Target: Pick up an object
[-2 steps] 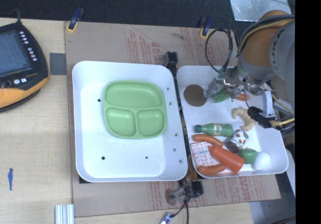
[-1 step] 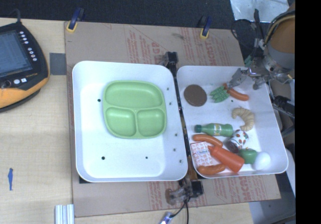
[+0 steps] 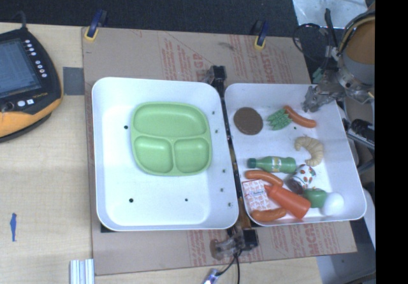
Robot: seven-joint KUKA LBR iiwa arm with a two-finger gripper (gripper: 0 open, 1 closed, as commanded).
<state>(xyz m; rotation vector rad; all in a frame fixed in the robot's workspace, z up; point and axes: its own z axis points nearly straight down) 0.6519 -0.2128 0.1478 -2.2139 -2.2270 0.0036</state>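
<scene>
in the camera view the right bin (image 3: 237, 149) serves as the landmark; it holds all the loose items, while the left bin (image 3: 108, 149) beside it carries a green divided plate (image 3: 171, 137); the arm (image 3: 360, 47) reaches in over the right bin's far right corner, and the gripper (image 3: 315, 99) sits low at that corner, just beside the right end of an orange sausage (image 3: 299, 117); nothing is seen between its parts, and how far it is parted cannot be told — the tip is small and dark against the rim.

the nearest candidates lie in the bin's far half: the sausage, a green leafy piece (image 3: 278, 119) touching its left end, and a brown disc (image 3: 248, 120) further left; a croissant (image 3: 310, 149) rests mid-bin toward the right wall; a green bottle (image 3: 273, 163) lies across the middle; the near end is a crowded heap — a carrot (image 3: 288, 198), a white ball (image 3: 333, 203) and more sausages, touching one another.

the risk, as a judgement: the gripper is so close to the wall that it may strike the rim or close on air; the sausage is round and could roll aside; if it drags the leafy piece too, the grasp may slip.
</scene>
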